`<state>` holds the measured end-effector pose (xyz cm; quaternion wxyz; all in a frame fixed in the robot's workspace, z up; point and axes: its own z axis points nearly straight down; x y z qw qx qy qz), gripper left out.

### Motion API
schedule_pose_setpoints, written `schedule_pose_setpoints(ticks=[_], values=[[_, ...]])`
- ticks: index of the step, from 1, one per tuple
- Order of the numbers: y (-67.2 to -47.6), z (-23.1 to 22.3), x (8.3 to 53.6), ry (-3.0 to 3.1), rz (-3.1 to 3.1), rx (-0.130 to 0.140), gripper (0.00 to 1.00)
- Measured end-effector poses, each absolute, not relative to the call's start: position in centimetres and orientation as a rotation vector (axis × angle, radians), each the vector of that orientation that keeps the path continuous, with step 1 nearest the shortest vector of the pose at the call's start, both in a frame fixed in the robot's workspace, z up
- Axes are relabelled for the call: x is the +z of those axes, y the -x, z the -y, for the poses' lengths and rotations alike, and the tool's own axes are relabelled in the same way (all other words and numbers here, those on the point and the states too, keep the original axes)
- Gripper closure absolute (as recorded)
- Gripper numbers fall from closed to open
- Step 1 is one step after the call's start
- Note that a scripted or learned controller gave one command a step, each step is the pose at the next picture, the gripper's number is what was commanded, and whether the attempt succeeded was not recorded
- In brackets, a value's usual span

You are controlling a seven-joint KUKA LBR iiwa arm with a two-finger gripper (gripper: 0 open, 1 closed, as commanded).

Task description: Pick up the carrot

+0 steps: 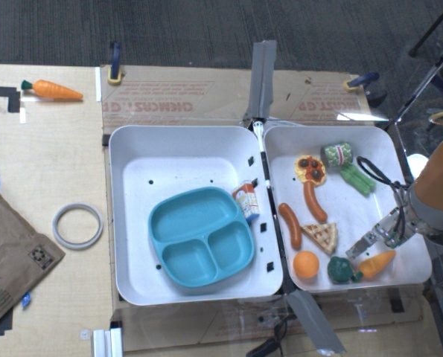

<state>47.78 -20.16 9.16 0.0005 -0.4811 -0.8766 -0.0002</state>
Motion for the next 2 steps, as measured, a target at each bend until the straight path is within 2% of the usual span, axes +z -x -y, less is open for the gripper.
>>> schedule_pose_setpoints(ticks=[1,2], values=[[-47.9,20.2,10.1,1.516,2.754,-0.002,1.0],[-51.2,15.7,15.4,1.748,2.613,0.001,1.0]])
